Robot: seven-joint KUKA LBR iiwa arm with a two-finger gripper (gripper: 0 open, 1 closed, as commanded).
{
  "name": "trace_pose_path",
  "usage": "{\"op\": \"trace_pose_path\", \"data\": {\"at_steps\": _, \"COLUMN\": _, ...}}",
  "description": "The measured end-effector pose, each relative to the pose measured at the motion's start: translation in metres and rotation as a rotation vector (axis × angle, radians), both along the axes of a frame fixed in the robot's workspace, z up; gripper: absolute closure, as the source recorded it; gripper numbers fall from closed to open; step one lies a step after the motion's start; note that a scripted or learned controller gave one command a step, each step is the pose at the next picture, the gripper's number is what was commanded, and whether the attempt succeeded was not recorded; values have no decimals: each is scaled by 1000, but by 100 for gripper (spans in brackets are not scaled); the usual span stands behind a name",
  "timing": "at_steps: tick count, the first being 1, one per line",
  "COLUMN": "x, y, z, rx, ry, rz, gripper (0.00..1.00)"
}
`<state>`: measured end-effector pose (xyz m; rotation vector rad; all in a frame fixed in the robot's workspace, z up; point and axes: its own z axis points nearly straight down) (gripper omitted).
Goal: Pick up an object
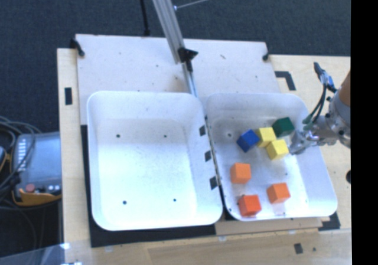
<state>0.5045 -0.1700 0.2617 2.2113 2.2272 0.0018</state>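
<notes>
I see the hand (pixel 298 141) low over the right bin (pixel 316 190), reaching in from the bin's right rim with the grey wrist and its cables behind it. Whether it is released or clenched I cannot tell from up here (the tips blur into the white bin wall), and I see nothing between them.

Just beside the hand, on the side away from the arm, lies a yellow cube (pixel 276 149), close enough that it may be touching; I cannot say for sure. A second yellow cube (pixel 267 134) sits just beyond and slightly up from it, touching or nearly touching a blue cube (pixel 248 140) further out from the hand. A green cube (pixel 284 125) lies just above the hand, against the second yellow one.

Below the hand, towards the near rim of the bin, three orange cubes are spread apart: one (pixel 240 173) out past the yellow cluster, one (pixel 278 192) nearly straight below the hand, and a redder one (pixel 250 204) near the bin's front corner.

Well away from the hand, across the divide, the left bin (pixel 106 140) rests on the same worktop (pixel 68 140). A slanted metal pole (pixel 168 16) rises behind the bins.
</notes>
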Motion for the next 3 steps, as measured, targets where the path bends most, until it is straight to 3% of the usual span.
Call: {"op": "trace_pose_path", "data": {"at_steps": 3, "x": 3, "y": 155, "z": 7, "rx": 2, "ry": 0, "rz": 0, "gripper": 100}}
